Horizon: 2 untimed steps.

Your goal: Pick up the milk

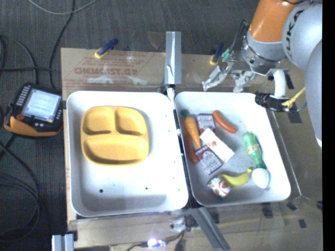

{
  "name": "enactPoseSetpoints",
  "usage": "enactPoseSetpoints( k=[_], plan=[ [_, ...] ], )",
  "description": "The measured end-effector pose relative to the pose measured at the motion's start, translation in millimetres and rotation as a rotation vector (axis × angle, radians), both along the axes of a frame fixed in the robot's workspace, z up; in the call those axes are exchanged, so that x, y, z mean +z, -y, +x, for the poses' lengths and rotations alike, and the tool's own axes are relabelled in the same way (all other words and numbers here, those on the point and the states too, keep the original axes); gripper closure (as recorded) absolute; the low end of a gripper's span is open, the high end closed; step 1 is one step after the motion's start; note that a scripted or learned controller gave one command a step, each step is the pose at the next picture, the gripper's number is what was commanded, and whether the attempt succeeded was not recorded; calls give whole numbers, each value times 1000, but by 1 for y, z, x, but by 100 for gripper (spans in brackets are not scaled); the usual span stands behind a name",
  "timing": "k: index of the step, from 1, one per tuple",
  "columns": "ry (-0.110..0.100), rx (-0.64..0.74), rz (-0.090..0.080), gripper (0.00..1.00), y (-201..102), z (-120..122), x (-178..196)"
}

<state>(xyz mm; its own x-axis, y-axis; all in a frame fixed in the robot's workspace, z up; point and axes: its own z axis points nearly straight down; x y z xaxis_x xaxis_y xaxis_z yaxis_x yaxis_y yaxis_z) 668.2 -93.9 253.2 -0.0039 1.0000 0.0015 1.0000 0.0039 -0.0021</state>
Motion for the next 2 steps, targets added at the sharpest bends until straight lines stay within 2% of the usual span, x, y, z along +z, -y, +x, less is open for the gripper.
enactPoseSetpoints(
  k=[1,2],
  plan=[
    [-1,84,-1,0,14,-41,-112],
    [14,152,-4,0,4,-97,-163]
  ],
)
